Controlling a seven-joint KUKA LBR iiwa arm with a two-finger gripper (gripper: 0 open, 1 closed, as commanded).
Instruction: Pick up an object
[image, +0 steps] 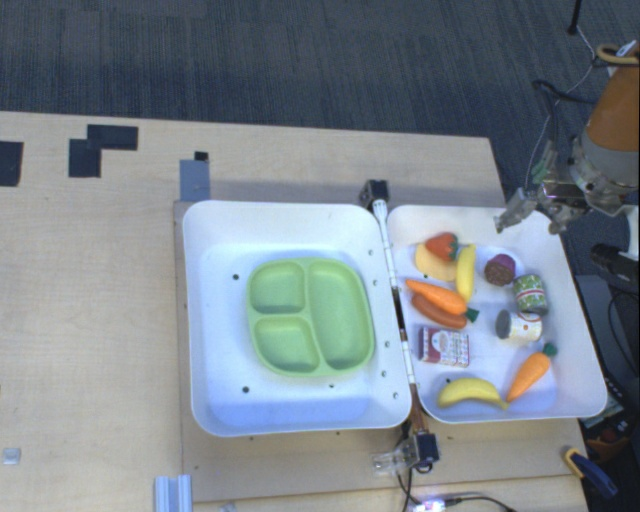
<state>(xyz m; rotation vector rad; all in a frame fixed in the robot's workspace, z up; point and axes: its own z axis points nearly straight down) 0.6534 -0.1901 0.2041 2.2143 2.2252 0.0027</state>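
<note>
Two bins: side by side on table (90, 300).
Left bin (215, 400): green divided plate (308, 316).
Right bin (580, 395): bananas, carrots (529, 372), small carton, can, tomato.
Pincer (532, 208): over right bin's far edge, open, holding nothing.

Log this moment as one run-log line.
phase: pre-grasp | gripper: above right bin far rim, holding nothing | left bin: green plate

Two white bins are sitting side by side: the left bin (200, 300) is holding one green divided plate (310, 316); the right bin (585, 380) is holding two bananas (466, 270) (470, 392), three carrots (437, 293) (440, 314) (529, 373), and one red carton (444, 347).
</note>
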